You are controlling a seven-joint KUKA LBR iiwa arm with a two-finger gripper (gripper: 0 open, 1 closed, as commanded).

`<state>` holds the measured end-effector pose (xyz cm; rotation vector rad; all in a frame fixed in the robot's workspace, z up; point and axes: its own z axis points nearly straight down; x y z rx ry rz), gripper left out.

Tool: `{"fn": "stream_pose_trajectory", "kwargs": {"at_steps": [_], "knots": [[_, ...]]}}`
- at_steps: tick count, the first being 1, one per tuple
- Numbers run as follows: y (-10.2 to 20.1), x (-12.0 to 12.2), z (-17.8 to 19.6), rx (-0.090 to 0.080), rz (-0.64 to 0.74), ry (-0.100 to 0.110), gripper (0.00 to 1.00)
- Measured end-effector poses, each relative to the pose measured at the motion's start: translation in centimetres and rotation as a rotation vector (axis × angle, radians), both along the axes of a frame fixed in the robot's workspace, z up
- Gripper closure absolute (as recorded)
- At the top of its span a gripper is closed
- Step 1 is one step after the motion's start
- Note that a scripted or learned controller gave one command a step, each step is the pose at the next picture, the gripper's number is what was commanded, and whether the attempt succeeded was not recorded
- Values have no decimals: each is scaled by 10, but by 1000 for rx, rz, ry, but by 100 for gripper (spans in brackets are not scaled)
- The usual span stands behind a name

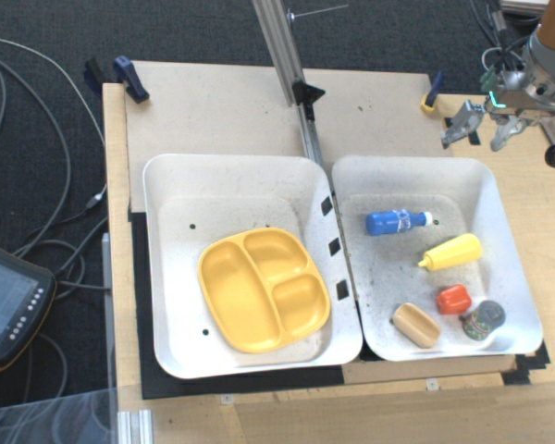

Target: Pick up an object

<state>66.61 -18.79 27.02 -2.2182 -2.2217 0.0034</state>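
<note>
**Nothing picked yet: gripper above the far right corner, 5 objects lying in the right bin**

In the camera view, the task was at its beginning, as far as I could judge. The gripper (pixel 486 129) hung over the bench (pixel 213 109) beyond the far right corner of the right bin (pixel 509 239), outside its rim. Its 2 fingers stood apart, with a visible gap, and nothing was between them. So no object was grasped and no object was lifted. What was left, in my judgement, was all of the work: to choose 1 object, to come down on it, to close, and to raise it.

The things to pick lay in the right bin. The blue bottle (pixel 398 222) lay on its side near the far edge, with its white cap toward the right wall. The yellow bottle (pixel 451 252) lay just nearer, close to the right wall. Along the near edge there were the tan piece (pixel 415 325), the red object (pixel 453 300) and the dark round can (pixel 484 319); the red object and the can were just beside each other, maybe touching.

The left bin (pixel 166 202) held the yellow divided plate (pixel 264 288), toward its near right corner.

The count: 2 bins, 1 plate with 3 compartments, 2 bottles, 1 tan piece, 1 red object, 1 can. That made 5 objects in the right bin and 1 in the left.
</note>
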Motion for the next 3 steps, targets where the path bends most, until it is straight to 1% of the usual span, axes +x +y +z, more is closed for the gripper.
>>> {"fn": "stream_pose_trajectory", "kwargs": {"at_steps": [1,2,3], "knots": [[10,-4,-55,2,0,4,0],[4,-7,-115,1,-2,5,0],[5,-10,-179,2,-1,4,0]]}}
